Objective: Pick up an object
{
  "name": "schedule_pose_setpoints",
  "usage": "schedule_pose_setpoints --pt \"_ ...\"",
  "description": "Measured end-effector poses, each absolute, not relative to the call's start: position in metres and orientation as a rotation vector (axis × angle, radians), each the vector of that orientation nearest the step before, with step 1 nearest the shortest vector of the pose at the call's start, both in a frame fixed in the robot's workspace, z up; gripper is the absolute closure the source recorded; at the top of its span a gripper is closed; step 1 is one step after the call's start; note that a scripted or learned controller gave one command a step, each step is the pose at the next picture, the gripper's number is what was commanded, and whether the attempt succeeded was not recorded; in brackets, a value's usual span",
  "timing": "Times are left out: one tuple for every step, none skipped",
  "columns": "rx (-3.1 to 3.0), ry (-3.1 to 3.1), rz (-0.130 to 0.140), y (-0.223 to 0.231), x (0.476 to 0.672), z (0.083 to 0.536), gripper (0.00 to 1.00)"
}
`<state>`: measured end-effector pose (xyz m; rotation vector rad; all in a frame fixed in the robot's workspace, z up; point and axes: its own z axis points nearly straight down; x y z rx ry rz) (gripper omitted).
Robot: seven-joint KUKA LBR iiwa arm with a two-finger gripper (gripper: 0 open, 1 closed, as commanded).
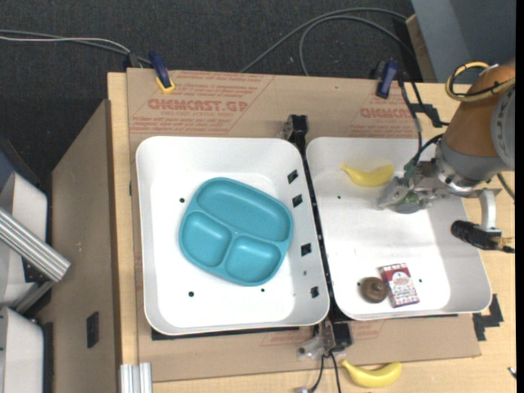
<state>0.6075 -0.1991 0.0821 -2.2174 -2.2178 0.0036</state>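
A yellow banana [368,174] lies near the far edge of the right bin [393,244]. At that bin's near side sit a small brown round object [373,289] and, touching it on the right, a red and white box [399,285]. A teal divided plate [236,230] fills the middle of the left bin [164,219]. My gripper [401,196] hangs low over the right bin, just right of the banana's end. Nothing shows between its fingers, and their spread is hidden.
A second banana [374,372] lies on the cardboard outside the bins at the front. Blue and yellow clamps [386,79] hold the cardboard at the back. Cables run across the dark floor behind. A black clip row [303,211] joins the two bins.
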Motion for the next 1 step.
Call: schedule_pose_setpoints --pt "-2.220 -2.222 -0.002 -0.1992 0.6094 0.0966 1.00"
